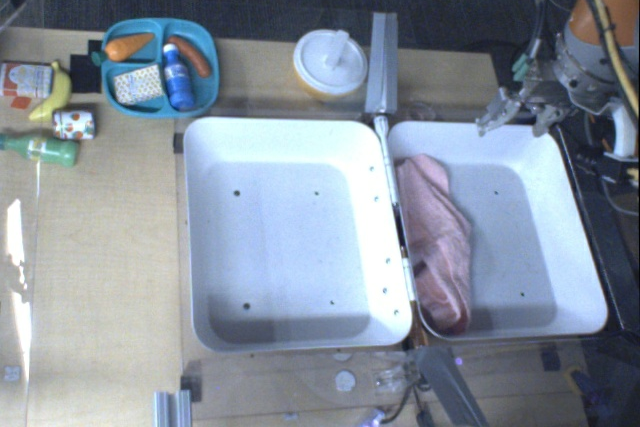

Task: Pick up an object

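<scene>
Spread apart and holding nothing, our gripper's (515, 110) two fingers hang over the far right corner of the right bin (560, 315), at the end of the grey and orange arm (600, 5) that reaches in from the right.

Our only candidate to pick up is a pink cloth (438, 240), bunched lengthwise along the left wall of that same bin, well apart from the gripper. We judge the main risk to be a poor grasp: the cloth lies tight against the wall and the divider between the bins, so a finger could strike the rim, or the fingers could pinch a single loose fold that slips out on lifting.

To the left sits the left bin (290, 330), white and shallow. Beyond the bins, on the bench (90, 295), we see a blue divided tray (205, 80) holding toy food, including an orange carrot (130, 46) and a blue bottle (178, 80). A round white lidded container (331, 62) stands behind the bins.
</scene>
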`<state>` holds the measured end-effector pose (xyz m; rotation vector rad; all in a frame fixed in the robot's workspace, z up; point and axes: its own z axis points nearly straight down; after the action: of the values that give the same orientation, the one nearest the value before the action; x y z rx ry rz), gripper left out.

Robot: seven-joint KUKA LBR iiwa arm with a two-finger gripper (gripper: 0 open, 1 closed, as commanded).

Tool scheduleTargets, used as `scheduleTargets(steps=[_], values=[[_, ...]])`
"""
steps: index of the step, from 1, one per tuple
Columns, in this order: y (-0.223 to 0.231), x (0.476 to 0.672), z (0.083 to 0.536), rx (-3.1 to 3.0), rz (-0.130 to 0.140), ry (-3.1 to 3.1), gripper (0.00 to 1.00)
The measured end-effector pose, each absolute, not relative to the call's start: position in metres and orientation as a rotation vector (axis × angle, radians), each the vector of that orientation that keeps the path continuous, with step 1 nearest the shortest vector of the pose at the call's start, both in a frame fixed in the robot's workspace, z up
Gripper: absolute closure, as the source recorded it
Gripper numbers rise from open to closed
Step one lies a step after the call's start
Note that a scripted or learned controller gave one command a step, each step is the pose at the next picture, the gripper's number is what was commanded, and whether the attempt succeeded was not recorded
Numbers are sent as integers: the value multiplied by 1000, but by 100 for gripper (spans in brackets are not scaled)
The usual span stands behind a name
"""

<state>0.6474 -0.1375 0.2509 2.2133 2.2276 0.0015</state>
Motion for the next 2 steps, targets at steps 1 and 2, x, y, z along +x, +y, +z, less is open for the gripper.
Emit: scheduleTargets(steps=[1, 2], values=[[-113, 567, 100, 2116, 1, 2323, 0], [-92, 592, 90, 2006, 13, 2403, 0]])
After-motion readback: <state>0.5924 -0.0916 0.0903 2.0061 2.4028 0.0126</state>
